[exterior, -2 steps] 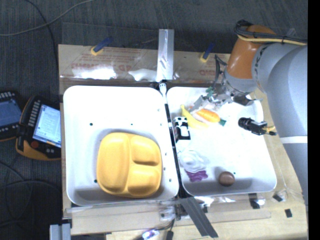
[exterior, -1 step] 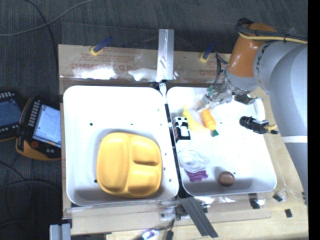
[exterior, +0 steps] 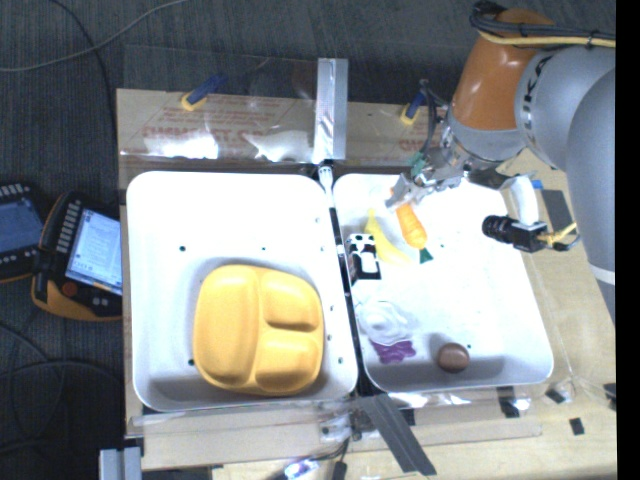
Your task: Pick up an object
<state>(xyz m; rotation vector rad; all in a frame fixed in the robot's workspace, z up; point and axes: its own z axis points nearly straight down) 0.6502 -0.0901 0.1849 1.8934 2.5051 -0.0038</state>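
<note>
Pick in progress, grasp unconfirmed

Grey KUKA arm with orange band (exterior: pixel 500 63) reaches in from 3 o'clock; its two-finger gripper (exterior: pixel 420 183) sits at about 12 o'clock of the right shallow white bin (exterior: pixel 520 338). Small orange carrot-shaped toy with green tip (exterior: pixel 412 228) lies just below the gripper, touching or nearly touching the tip; contact too small to resolve. Cannot tell whether the jaws are spread or pressed together, so no hold can be claimed. A yellow banana-like piece (exterior: pixel 378 230) lies just beside the carrot at its 9 o'clock.

Other candidates in the right bin: black-and-white small block (exterior: pixel 364 258) at 9 o'clock, clear crumpled plastic piece (exterior: pixel 385 320), purple small toy (exterior: pixel 397 350), brown round ball (exterior: pixel 453 356) at 6 o'clock. Left shallow white bin (exterior: pixel 160 208) holds a large yellow moulded plastic tray (exterior: pixel 258 328).

Judgement: approach done, grasp and lift left; everything looks to be resting in the bins
</note>
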